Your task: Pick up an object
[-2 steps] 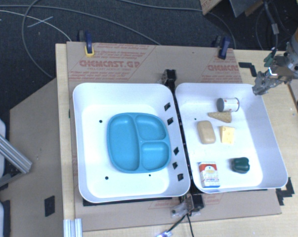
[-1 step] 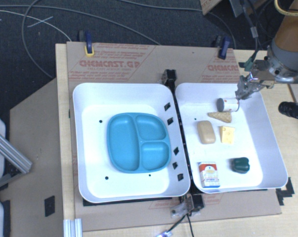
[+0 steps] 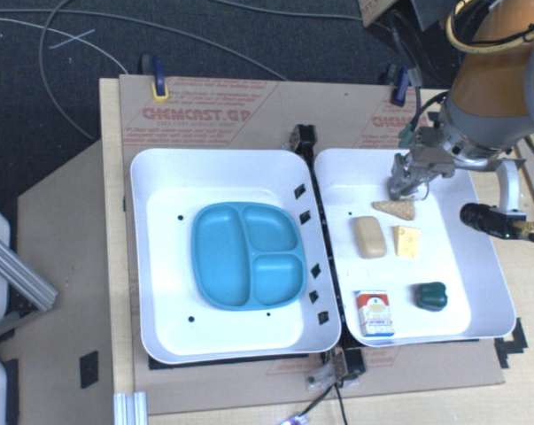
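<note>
Approaching: gripper hovers in the right bin, just beyond a tan wedge; finger state cannot be told. Next, presumably, a short descent onto the wedge.

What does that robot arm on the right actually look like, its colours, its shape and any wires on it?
The arm is rounded and bulky, grey near the wrist with a broad orange band above it. A yellow cable loops beside the orange part, and thin dark wires run down toward the wrist. The gripper is small, grey and metallic, much narrower than the arm.
</note>
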Controlling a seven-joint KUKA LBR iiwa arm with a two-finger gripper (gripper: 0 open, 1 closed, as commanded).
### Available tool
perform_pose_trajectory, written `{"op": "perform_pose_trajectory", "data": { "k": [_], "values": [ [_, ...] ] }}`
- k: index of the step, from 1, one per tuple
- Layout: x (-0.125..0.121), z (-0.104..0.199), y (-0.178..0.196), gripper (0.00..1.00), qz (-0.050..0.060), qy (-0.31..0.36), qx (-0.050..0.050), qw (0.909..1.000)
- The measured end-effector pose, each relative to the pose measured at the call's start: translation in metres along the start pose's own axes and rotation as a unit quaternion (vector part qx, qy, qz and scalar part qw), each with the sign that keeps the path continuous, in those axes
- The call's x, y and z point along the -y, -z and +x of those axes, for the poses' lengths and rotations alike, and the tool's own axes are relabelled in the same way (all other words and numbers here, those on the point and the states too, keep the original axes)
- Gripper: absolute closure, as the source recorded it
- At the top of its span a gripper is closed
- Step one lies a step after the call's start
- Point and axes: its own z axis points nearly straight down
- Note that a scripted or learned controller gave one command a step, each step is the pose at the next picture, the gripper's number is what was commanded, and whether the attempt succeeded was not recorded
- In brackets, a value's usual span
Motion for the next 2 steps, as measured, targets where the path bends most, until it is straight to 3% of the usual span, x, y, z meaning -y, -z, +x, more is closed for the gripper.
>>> {"op": "perform_pose_trajectory", "data": {
  "k": [1, 2],
  "values": [
    [0.017, 0.054, 0.004, 1.00, -0.001, 0.000, 0.000, 1.0000],
    [0.037, 0.103, -0.017, 1.00, 0.001, 0.000, 0.000, 1.0000]
  ]
}}
